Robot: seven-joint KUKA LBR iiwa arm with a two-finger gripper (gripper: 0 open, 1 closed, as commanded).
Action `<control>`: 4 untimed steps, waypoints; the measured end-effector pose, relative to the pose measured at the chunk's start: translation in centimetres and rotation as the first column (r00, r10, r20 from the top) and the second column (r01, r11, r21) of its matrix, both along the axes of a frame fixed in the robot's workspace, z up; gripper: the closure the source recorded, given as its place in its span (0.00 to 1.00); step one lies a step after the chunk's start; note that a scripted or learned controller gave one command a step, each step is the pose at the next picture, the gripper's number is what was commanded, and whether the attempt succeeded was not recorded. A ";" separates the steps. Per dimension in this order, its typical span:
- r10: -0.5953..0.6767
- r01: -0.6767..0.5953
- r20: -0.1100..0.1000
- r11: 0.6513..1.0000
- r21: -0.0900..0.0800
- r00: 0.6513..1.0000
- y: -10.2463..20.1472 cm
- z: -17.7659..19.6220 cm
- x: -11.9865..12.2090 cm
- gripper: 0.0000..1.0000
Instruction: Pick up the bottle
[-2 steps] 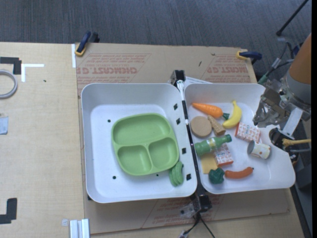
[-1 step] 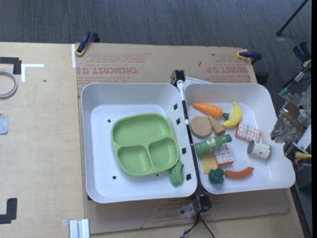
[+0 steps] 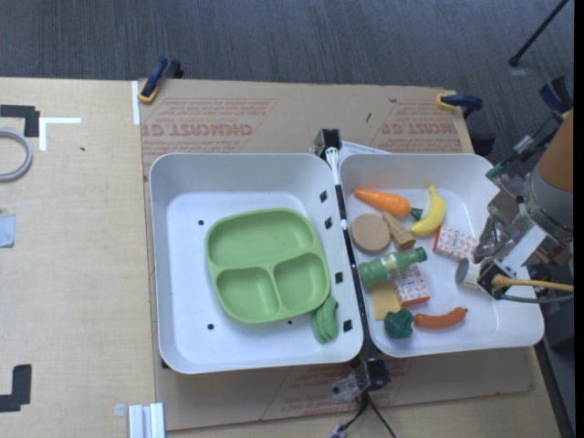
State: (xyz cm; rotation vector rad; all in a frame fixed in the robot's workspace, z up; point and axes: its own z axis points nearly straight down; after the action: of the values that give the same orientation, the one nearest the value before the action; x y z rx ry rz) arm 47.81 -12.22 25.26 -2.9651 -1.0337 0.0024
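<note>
Lying on its side in the right bin (image 3: 511,331), the green bottle (image 3: 391,266) points its cap toward the banana (image 3: 430,212), its base near the divider between the bins. Round brown disc (image 3: 370,233) sits just above it; a yellow slab (image 3: 387,300) and a small printed box (image 3: 412,286) lie just below. Orange carrot (image 3: 382,201) lies further up, red-orange sausage (image 3: 440,318) and broccoli piece (image 3: 398,323) further down. My gripper (image 3: 484,265) hangs over the right side of this bin, well apart from the bottle; whether my jaws stand apart or together I cannot tell. Left bin (image 3: 173,272) carries a green divided plate (image 3: 266,265).
</note>
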 end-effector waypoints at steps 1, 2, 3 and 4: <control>-0.209 0.209 -0.001 0.978 0.000 0.978 0.5 -2.1 0.2 1.00; -0.375 0.375 0.000 0.927 0.000 0.927 2.4 -3.6 0.0 1.00; -0.423 0.423 -0.001 0.906 0.000 0.906 7.6 -6.1 0.0 1.00; -0.436 0.436 0.001 0.900 -0.001 0.900 13.4 -5.3 0.0 1.00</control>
State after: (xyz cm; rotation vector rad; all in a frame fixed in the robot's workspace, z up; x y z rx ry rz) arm 47.81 1.20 19.96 -3.1215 -0.3449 0.0016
